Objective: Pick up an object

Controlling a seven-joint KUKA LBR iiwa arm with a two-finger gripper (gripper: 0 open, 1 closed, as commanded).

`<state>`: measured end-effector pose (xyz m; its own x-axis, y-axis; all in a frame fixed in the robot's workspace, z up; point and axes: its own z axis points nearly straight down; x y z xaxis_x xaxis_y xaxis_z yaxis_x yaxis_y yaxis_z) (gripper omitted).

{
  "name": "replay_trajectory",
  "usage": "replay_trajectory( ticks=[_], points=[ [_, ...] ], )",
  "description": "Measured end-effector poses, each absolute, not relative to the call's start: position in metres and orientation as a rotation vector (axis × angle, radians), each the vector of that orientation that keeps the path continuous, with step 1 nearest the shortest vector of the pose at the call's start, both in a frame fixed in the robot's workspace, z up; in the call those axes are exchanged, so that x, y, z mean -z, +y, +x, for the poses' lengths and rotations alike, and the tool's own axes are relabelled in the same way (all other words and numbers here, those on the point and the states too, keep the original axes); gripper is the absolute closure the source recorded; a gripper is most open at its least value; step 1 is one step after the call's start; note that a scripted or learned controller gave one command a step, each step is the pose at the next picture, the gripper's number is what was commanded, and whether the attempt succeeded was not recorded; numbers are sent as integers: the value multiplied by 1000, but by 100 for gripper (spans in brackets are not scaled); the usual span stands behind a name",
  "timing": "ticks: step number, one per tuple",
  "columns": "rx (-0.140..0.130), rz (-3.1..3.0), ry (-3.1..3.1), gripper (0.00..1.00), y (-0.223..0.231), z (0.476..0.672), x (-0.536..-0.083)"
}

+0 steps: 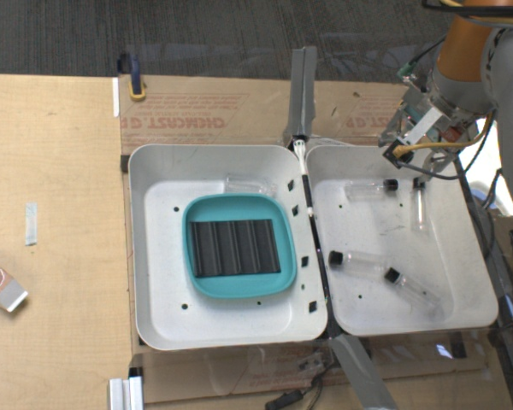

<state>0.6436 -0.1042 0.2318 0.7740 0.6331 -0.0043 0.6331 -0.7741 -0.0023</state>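
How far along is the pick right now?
Done: nothing yet. The capped tubes lie in the right bin, and the teal tray sits in the left bin. In hand: the gripper hangs over the right bin's far edge. Left: probably descend, grasp a tube and lift it.

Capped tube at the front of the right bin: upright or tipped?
Tipped. The capped tube lies flat on the floor of the right bin, its clear body stretching sideways from its black cap.
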Motion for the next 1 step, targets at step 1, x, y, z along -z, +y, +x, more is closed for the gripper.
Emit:
replay_trajectory(
  ticks=[1],
  points=[
    [-8, -2944, -1088, 0, -162, 545, -163]
  ],
)
